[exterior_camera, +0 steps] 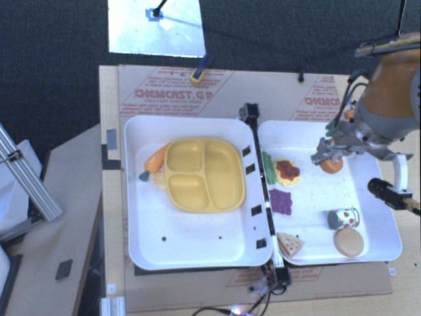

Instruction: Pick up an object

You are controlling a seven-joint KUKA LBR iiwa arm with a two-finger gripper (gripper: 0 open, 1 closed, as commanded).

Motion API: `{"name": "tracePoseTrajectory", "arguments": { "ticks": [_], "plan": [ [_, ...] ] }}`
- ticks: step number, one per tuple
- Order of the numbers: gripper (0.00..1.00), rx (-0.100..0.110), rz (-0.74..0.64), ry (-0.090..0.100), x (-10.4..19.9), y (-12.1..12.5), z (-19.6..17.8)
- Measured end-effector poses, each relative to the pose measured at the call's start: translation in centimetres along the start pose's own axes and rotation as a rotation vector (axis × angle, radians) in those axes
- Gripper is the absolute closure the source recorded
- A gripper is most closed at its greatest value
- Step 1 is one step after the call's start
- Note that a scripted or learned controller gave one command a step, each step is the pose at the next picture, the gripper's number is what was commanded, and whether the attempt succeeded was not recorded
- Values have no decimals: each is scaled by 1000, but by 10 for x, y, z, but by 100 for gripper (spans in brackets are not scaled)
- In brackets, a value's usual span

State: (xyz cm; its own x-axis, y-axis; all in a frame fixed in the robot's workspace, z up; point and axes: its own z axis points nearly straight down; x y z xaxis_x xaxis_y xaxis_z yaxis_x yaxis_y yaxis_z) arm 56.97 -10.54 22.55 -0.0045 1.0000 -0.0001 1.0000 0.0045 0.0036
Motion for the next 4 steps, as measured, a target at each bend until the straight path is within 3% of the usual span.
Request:
{"name": "tracePoseTrajectory", "arguments": {
  "ticks": [2,3,4],
  "plan": [
    [100,3,-5,2,118,3,3],
    [100,3,-2,0,139,2,4],
    [100,4,5,-1,124,-7,8]
  ]
}}
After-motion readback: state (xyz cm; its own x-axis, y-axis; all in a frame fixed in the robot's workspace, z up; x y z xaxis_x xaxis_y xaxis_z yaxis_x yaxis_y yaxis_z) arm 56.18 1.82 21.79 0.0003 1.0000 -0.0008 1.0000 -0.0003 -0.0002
